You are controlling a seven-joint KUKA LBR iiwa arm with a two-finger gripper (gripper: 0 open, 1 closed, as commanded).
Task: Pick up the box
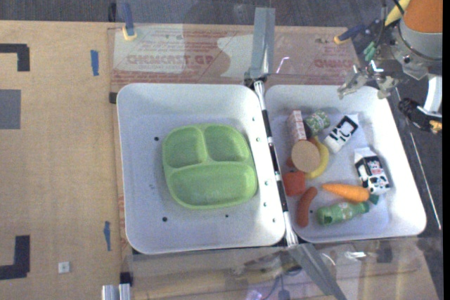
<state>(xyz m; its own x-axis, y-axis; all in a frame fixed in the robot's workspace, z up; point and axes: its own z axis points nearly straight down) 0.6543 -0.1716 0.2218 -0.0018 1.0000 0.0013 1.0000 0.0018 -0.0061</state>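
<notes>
Robot lab (taped bench [56, 151], toy-filled bin [404, 214])

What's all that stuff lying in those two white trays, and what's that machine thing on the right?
Divided plate: 1, green, centre of left bin.
Small box: 1, red and white, right bin, upper left.
Black-and-white cartons: 2, one near top, one at right.
Green can: 1, beside the box.
Carrot: 1, orange, lower middle.
Green bottle: 1, lying below carrot.
Sausage: 1, red-brown, lower left.
Round tan disc: 1, over a yellow piece.
Gripper: 1, grey, above right bin's top edge.
</notes>
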